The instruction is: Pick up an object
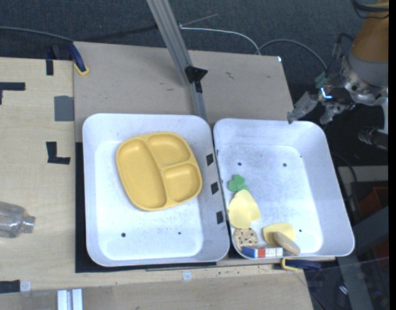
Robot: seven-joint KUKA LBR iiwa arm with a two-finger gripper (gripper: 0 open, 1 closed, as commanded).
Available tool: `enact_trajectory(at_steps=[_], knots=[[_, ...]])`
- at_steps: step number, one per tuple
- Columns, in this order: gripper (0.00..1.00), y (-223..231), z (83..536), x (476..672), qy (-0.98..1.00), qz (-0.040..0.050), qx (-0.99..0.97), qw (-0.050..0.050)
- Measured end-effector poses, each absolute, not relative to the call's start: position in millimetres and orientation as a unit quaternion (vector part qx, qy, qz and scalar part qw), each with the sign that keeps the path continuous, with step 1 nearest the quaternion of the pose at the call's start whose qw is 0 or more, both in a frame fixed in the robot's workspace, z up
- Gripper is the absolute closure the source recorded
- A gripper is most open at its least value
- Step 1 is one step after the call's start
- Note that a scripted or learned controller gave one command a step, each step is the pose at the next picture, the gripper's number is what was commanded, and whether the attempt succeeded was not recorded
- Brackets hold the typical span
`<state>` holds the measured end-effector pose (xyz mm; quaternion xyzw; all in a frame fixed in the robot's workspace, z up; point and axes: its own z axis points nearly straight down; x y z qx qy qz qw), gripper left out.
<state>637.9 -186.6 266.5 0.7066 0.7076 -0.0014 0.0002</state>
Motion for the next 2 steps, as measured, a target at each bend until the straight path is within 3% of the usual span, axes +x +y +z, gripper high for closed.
enact_trajectory(at_steps=[1, 2], knots=[[0.0, -184, 146, 565.4, 0.707, -0.0037, 0.707, -0.005], [0.0, -91, 89, 530.5, 0.708, -0.0003, 0.706, 0.0]])
